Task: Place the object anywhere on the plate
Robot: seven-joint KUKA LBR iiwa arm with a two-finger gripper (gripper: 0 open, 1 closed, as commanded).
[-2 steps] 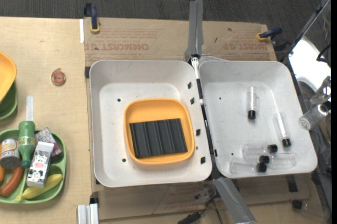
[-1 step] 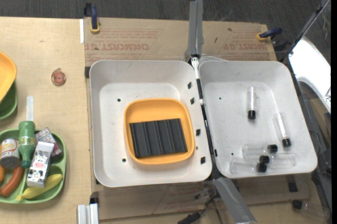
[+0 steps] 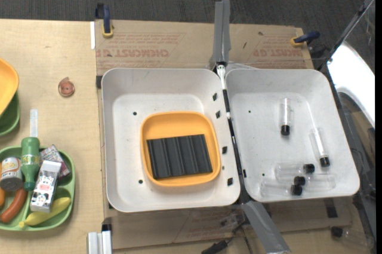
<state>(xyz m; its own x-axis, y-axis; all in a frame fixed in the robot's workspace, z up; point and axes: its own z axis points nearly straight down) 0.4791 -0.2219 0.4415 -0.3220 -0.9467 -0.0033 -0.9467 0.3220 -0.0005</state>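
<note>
An orange plate (image 3: 179, 119) with rounded corners lies in the middle of the left white bin (image 3: 119, 127). A dark grey ribbed rectangular block (image 3: 180, 156) rests flat on the plate, covering most of its inner surface. In the right white bin (image 3: 256, 97) lie several clear tubes with black caps: one upright near the middle (image 3: 285, 117), one to its right (image 3: 318, 147), and a cluster near the front edge (image 3: 293, 178).
A green tray (image 3: 59, 202) of toy food stands at the front left of the bench, with an orange bowl (image 3: 6, 91) behind it. A small pink disc (image 3: 66, 87) lies on the wood. Clamps (image 3: 106, 25) hold the cardboard beneath the bins.
</note>
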